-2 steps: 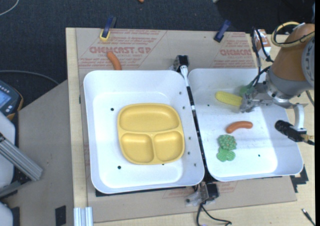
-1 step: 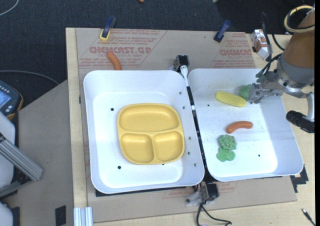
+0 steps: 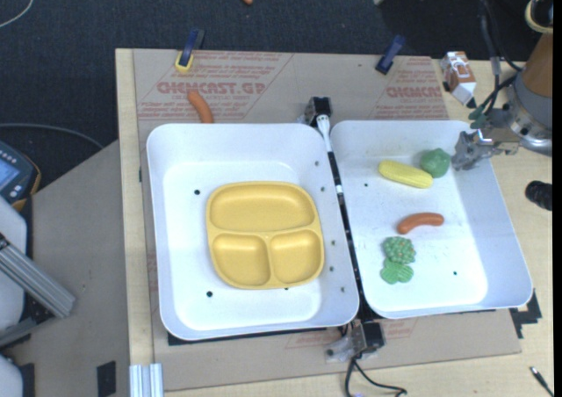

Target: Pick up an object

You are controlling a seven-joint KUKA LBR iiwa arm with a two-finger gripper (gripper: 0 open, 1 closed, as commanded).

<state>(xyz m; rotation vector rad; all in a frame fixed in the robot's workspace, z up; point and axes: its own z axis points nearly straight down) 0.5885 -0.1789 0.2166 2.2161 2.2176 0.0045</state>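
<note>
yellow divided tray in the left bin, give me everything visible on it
The yellow tray looks like matte moulded plastic, a rounded rectangle with a raised rim. It has three compartments: one wide along the far side, two smaller along the near side. All three look bare. It lies flat, right side up, slightly rotated, about mid-floor in the left bin, apart from the walls. Only the bin floor touches it.

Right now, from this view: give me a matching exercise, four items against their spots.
Items:
1. yellow tray
2. corn cob
3. broccoli
4. green ball

Places:
A. beside the gripper, top of the right bin
B. left bin
C. just left of the green ball
D. below the sausage, lower right bin

Pairs: 1-B, 2-C, 3-D, 4-A
</note>
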